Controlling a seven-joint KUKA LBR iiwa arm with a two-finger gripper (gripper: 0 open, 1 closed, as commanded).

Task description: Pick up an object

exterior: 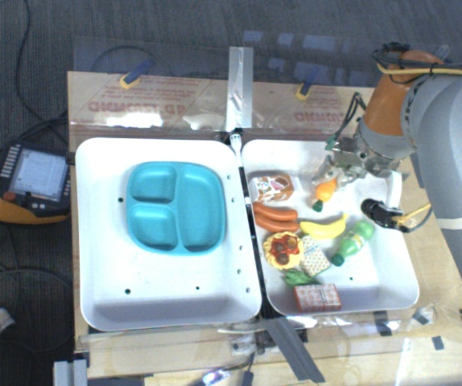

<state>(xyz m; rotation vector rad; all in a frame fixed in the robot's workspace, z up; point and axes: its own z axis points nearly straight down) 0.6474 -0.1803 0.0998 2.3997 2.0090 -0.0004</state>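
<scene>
Red packet foreground — gripper poised above orange carrot, finger state I cannot tell; grasp pending — needs descent.

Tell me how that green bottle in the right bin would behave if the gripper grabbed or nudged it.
The green bottle lies on its side, so a nudge would probably roll it. Its rounded, shiny body may slip between fingers. It looks like a small plastic toy, likely light and stiff. It touches the banana, which might shift too.
</scene>
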